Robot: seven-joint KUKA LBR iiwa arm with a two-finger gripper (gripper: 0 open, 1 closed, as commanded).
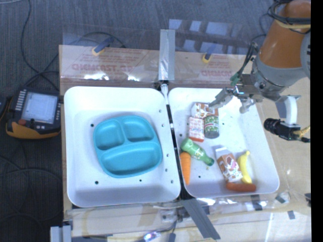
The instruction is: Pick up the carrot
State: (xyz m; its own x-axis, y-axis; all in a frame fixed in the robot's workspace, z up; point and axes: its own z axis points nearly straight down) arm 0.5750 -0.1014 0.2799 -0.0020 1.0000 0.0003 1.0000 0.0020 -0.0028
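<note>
The two-finger gripper hangs over the right white bin's far edge, fingers apart on nothing, well apart from the orange carrot

My arm is grey with a broad orange band above the wrist. Both bins are white; the left bin carries a turquoise sectioned plate. In the right bin, the carrot is plain orange, and the bottle beside it is bright green. Two small cartons are red and white with printed pictures, as is a third carton. The can is dark with a green-and-white label. The banana is yellow. A red-orange piece lies at the bin's near edge. The handheld pendant is black and orange with a pale screen. The floor is dark grey.
</note>
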